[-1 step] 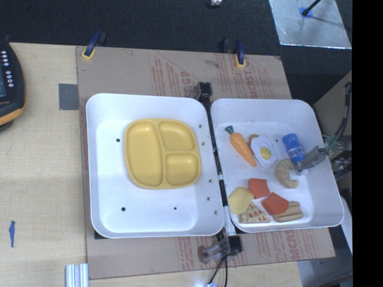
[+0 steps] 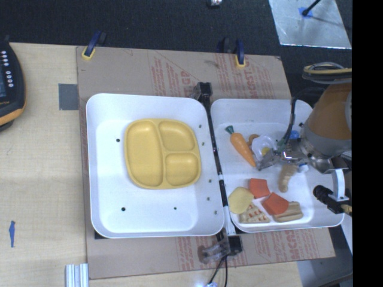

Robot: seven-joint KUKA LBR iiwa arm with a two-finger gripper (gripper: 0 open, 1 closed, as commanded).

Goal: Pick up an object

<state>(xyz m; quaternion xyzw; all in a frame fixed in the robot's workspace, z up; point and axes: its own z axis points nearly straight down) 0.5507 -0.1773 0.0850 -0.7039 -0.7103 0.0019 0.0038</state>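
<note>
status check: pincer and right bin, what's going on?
Pincer low in right bin, beside carrot; grip unclear. Toy food clustered near front wall. Yellow divided plate alone in left bin.

The wooden bench (image 2: pixel 42 178) is covered across its middle by a brown cardboard sheet (image 2: pixel 179 70) printed with faint red lettering. 3 clamps pin the sheet's far edge: 1 yellow-tipped clamp (image 2: pixel 91 46) at the left corner and 2 close together (image 2: pixel 233 49) toward the right. On the cardboard sit 2 shallow white bins side by side, touching: the left bin (image 2: pixel 102 160) and the right bin (image 2: pixel 224 109). A grey tape patch (image 2: pixel 68 96) lies left of the cardboard, and a black-and-orange handheld controller (image 2: pixel 9 82) rests at the bench's left edge.
</note>
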